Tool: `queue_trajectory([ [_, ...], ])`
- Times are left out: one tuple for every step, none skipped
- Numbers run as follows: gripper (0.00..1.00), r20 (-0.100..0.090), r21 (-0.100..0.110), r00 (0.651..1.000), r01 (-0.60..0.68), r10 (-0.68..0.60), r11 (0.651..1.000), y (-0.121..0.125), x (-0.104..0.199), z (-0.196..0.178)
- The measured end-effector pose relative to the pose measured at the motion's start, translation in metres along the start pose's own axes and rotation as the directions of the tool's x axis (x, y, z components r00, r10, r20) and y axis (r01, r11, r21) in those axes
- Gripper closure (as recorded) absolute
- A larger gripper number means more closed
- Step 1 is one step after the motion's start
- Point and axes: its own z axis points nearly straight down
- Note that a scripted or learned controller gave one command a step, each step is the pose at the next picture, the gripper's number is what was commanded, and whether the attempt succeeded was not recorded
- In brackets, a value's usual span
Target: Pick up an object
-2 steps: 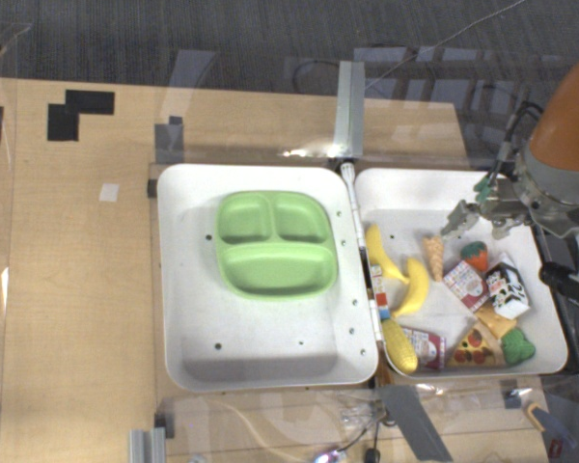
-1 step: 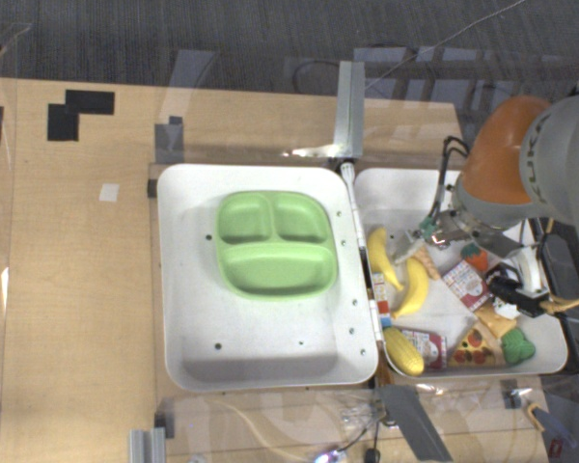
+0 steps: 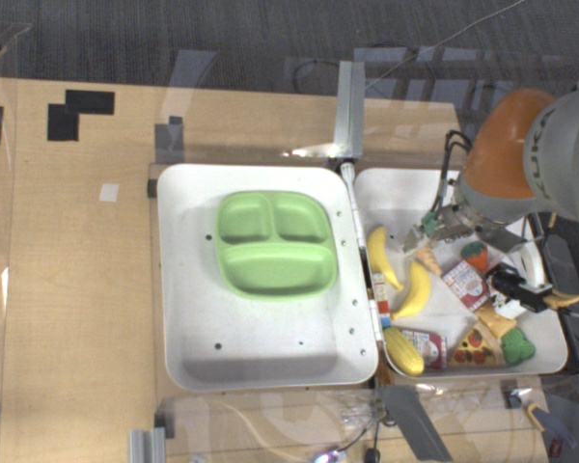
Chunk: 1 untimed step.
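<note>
- no target is named; the likeliest pick is the small tan piece (image 3: 427, 258) in the right bin (image 3: 396, 193), upper middle, just below the gripper (image 3: 440, 226)
- gripper sits low over the bin's upper part, just above the tan piece; contact not clear
- can't tell if the gripper is released or clenched, the tip is too small and cluttered; nothing visibly held
- step looks like the approach or descent, grasp not yet made, so the task is early
- next move likely needs centring over the tan piece, a straight drop, then closing on it alone
- upper banana (image 3: 381, 257) lies by the bin's left wall, lower banana (image 3: 415, 291) just beside the tan piece; it could get nudged or caught
- red-white packet (image 3: 460, 284) and an orange toy with a green top (image 3: 476, 255) lie close on the right, a tight gap
- further down: a yellow corn-like piece (image 3: 403, 350), second packet (image 3: 430, 343), pizza slice (image 3: 473, 347), green toy (image 3: 519, 347), all well clear
- left bin (image 3: 188, 336) holds a green divided plate (image 3: 273, 242), apart from the action
</note>
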Motion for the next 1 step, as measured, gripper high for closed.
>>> queue_trajectory([
  [1.00,-0.002,0.005,0.998,-0.055,0.055,0.998,0.0645,0.0337,-0.1260],
])
